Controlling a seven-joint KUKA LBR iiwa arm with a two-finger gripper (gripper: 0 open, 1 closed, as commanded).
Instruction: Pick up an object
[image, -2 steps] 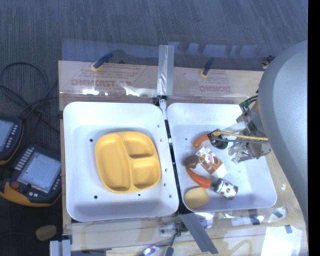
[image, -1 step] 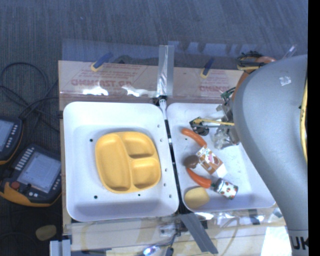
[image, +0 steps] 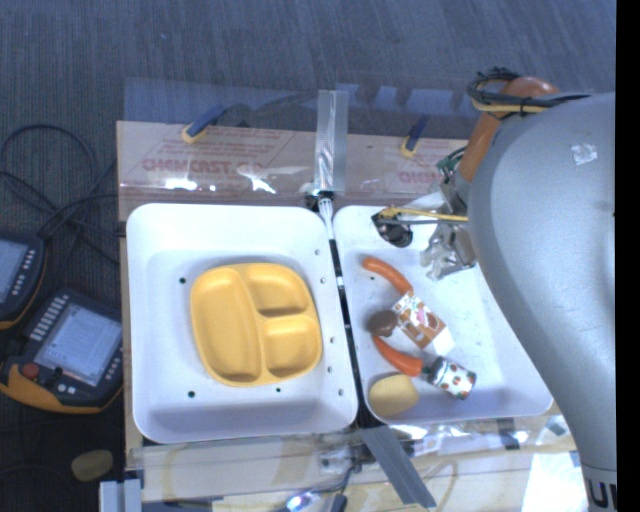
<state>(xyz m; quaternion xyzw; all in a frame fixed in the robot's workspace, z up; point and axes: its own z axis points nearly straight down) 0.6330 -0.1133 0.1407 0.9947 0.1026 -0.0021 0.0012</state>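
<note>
Big grey arm (image: 560, 290) fills the right side, reaching in over the right bin (image: 500, 340); orange band (image: 487, 130) near the top with black cables looped above it. Counter (image: 250, 160) under both bins shows a brown board with red printing and clear tape, and two blue-yellow clamps at the back.

Left bin (image: 160, 300), white and shallow, holds a yellow tray (image: 255, 322) with three compartments, sitting about centre, nothing in it.

Right bin holds the small stuff, all in its left half. The hand (image: 446, 250) hangs over the bin's back part, metal bits and a yellowish rod next to it; cannot tell if it's spread or pressed together, nothing visibly pinched. A black round part (image: 393, 232) sits at the rod's left end, near the bin's back left corner.

Objects, back to front: an orange-red sausage (image: 386, 272), curved, lying apart from the hand. Below it a white-and-orange printed packet (image: 419, 322), tilted, touching a dark brown lump (image: 382, 322) on its left. A second orange sausage (image: 398, 354) lies just under those. A small bottle (image: 450, 376) with a dark cap and spotted label lies on its side beside it. A tan, potato-like lump (image: 393, 395) sits at the front left corner.

Left of the counter, on the floor: a pendant with a screen (image: 65, 350).
</note>
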